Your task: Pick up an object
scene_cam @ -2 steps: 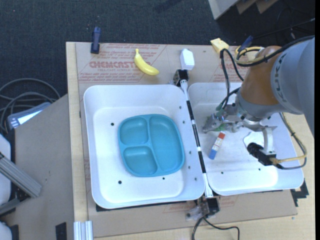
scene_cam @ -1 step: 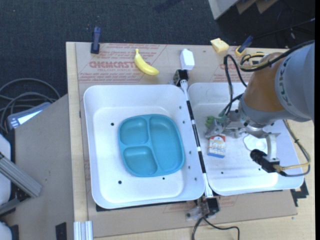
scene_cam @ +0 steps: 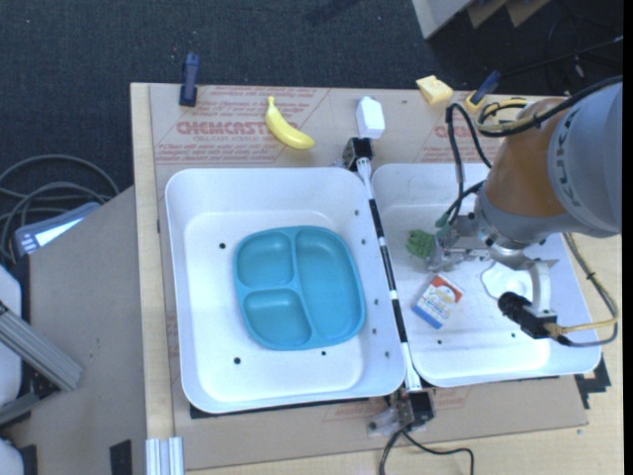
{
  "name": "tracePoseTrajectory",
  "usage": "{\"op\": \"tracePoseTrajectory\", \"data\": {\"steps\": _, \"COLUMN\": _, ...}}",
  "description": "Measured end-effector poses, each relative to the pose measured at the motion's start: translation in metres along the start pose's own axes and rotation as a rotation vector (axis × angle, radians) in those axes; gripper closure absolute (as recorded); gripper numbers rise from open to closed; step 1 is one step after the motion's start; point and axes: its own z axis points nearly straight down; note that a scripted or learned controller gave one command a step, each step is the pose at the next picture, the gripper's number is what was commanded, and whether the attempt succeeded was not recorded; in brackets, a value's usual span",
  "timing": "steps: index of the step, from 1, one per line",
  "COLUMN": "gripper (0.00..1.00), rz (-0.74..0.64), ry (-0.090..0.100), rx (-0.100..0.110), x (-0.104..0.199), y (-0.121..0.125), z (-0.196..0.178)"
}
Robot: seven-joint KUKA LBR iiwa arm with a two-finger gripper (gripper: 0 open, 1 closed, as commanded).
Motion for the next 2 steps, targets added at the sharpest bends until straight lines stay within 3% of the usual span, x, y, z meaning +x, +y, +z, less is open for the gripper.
{"op": "tracePoseTrajectory", "data": {"steps": 1, "gripper": 0.0, "rz": 0.0, "ry": 0.0, "rx": 0.0, "x": 0.0, "y": 0.0, "z": 0.0}}
{"op": "tracePoseTrajectory", "data": {"steps": 2, "gripper": 0.0, "rz": 0.0, "ry": 0.001, "rx": 0.002, "x": 0.005, "y": -0.041, "z": 0.01}}
